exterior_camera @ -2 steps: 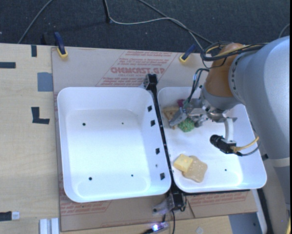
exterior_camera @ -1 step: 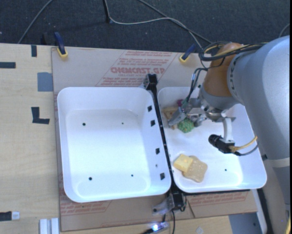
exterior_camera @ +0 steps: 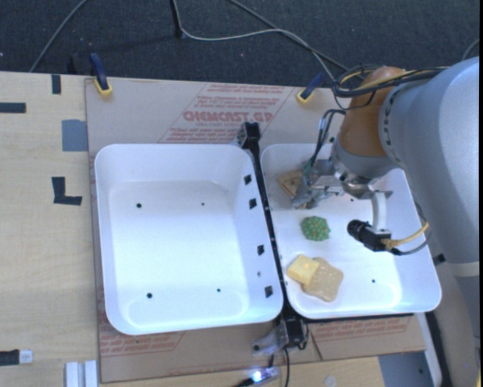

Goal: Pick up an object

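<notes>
While our gripper (exterior_camera: 307, 193) hangs low over the back of the right bin (exterior_camera: 402, 297), just beside a tan piece (exterior_camera: 289, 185), we judge the approach underway, nothing lifted; whether it is gripping we cannot tell. The green lump (exterior_camera: 315, 228) and yellow block (exterior_camera: 315, 276) lie nearer. Next we need a centred descent and clean squeeze.

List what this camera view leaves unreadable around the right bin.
- End effector: too small and cluttered to tell open from shut.
- Tan object beside it: partly covered by the end effector, so its shape is unclear.
- Right bin: its far right rim is hidden under the grey arm.
- Green object: too blurred to identify.
</notes>
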Available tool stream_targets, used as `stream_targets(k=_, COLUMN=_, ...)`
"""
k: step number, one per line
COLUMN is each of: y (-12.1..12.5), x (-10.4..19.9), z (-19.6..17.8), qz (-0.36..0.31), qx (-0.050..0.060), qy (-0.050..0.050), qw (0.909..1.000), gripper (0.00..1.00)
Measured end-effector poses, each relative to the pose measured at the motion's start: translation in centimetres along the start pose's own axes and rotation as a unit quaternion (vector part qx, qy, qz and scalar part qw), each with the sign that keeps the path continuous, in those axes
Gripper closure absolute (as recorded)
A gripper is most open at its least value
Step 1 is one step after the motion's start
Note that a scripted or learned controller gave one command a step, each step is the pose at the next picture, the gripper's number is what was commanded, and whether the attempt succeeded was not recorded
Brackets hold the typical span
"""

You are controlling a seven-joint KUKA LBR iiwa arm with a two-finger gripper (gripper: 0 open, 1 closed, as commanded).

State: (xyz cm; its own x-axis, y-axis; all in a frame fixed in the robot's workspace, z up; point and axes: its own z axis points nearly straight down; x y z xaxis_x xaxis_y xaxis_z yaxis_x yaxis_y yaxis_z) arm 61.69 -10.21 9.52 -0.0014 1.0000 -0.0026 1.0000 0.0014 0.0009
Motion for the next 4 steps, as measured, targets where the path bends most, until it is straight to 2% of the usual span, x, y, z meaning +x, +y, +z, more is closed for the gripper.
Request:
stream_targets(k=1, y=-4.5, x=-0.2, z=-13.1, qz=0.001, qx=-0.004, qy=0.000, qw=1.0000, gripper=1.00)
stream_targets(k=2, y=-4.6, x=-0.1, z=-13.2, qz=0.000, qx=0.001, qy=0.000, qw=1.0000, gripper=1.00)
stream_targets(k=3, y=-4.5, x=-0.8, z=-0.7, qz=-0.001, qx=-0.007, qy=0.001, qw=1.0000, gripper=1.00)
stream_targets(k=4, y=-4.3, x=-0.6, z=0.4, qz=0.000, qx=-0.004, qy=0.000, qw=1.0000, gripper=1.00)
